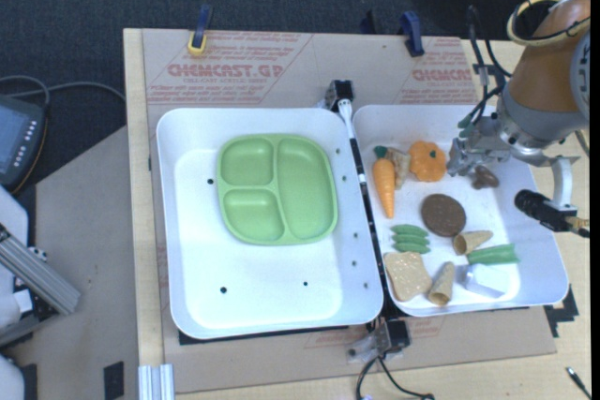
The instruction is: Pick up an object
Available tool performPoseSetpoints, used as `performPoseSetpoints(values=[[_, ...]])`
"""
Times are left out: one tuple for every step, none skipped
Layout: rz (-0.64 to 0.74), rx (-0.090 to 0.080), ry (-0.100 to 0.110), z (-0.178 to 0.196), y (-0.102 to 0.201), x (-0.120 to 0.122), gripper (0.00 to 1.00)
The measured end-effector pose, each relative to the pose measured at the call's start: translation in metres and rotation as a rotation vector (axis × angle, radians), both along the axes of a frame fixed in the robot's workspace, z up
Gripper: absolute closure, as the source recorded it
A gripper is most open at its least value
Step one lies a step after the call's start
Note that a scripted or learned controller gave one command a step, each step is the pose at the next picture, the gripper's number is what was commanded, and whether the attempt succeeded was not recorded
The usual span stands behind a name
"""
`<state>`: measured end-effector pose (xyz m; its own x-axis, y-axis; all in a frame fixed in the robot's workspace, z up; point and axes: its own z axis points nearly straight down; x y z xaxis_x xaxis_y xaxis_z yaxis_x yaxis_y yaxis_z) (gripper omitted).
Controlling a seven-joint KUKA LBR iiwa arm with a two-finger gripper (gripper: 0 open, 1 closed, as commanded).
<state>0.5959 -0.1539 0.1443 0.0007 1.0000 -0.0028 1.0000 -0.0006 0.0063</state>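
Note:
My gripper (472, 160) hangs low over the far right part of the right bin (553, 281), just right of an orange fruit (427, 161). A small brown object (486, 176) lies right under or beside the gripper; whether it is held is unclear. More toy food lies in this bin: a carrot (384, 185), a round brown patty (442, 214), a green pea pod (410, 238), a bread slice (407, 274), a cone (441, 284) and a green stick (492, 254).
The left bin (187, 286) holds a green divided plate (277, 188). A black rail with a clamp (352, 155) runs between the bins. The grey arm with its orange band (548, 70) reaches in from the right, and a black part (544, 209) sticks out over the right bin.

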Motion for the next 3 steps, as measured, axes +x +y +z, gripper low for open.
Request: performPoseSetpoints(values=[[0.002,0.001,0.000,0.047,0.007,-0.002,1.00],[0.002,0.001,-0.001,0.083,0.007,0.000,1.00],[0.006,0.006,0.008,0.090,0.062,-0.019,1.00]])
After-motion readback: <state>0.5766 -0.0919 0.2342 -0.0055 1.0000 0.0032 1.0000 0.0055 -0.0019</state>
